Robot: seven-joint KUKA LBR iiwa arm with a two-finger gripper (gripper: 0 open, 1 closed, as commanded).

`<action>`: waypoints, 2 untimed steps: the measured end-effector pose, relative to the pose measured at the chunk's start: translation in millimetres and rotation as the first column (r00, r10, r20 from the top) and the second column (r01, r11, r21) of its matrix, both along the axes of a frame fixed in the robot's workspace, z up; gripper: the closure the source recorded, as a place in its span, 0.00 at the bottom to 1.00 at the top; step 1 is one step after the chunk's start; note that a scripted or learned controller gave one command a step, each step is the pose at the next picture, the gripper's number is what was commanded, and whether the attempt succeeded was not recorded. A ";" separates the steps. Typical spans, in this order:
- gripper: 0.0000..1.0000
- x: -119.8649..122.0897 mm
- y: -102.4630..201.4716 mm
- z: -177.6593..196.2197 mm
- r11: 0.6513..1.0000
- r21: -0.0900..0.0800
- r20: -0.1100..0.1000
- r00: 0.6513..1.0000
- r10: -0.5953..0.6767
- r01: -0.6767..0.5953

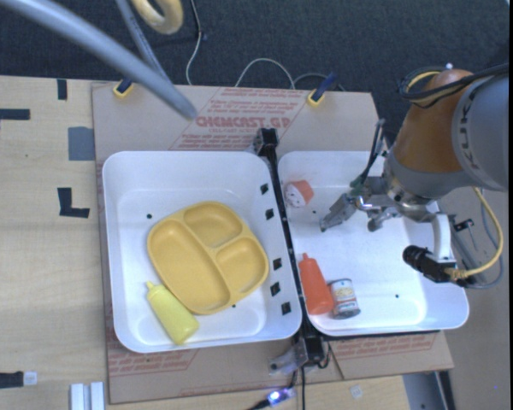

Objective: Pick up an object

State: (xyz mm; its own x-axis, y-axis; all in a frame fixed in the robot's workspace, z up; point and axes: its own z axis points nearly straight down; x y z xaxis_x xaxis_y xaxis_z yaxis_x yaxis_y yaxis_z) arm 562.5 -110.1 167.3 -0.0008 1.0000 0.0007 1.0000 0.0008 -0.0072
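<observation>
Hovering over the right bin, gripper fingers spread open, nothing between them, small orange-white object near to its left, orange bottle and can lying at the bin's front.

Yellow tray, orange bottle, white bins

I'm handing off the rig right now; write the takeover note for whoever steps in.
Gripper: open, holding nothing, poised above the right bin, near its far side.
Right bin: small round orange-and-white object by the divider, orange bottle and small can near the front.
Left bin: yellow divided plate, yellow bottle.
Done: nothing picked.
Left: grasp and lift one object.
</observation>
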 end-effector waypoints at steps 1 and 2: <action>0.00 -4.1 -9.5 -53.2 1.000 -0.001 0.000 1.000 -0.001 0.001; 0.00 -4.4 -8.9 -84.2 1.000 -0.001 0.005 1.000 0.000 0.000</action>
